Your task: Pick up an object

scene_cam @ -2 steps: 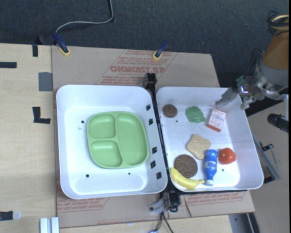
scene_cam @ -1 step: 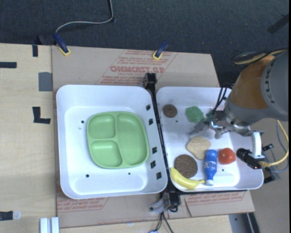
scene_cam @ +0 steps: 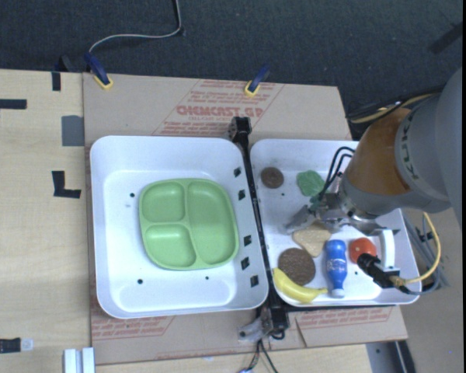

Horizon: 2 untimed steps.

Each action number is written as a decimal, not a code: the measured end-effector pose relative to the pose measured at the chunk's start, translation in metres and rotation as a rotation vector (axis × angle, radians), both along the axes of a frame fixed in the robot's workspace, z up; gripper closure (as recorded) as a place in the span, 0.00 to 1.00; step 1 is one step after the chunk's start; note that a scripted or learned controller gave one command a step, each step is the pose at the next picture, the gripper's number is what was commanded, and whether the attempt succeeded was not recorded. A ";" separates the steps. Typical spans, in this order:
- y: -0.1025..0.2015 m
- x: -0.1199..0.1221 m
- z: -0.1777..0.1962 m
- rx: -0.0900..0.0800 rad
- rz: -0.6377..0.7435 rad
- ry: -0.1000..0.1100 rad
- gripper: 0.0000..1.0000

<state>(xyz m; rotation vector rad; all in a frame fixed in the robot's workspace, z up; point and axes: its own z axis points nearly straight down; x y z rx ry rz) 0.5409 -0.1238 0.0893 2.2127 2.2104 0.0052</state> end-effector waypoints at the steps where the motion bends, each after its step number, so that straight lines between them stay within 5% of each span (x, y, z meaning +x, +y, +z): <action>1: 0.000 0.056 0.000 0.004 0.002 0.003 0.00; 2: 0.002 0.057 0.010 0.007 0.003 0.002 1.00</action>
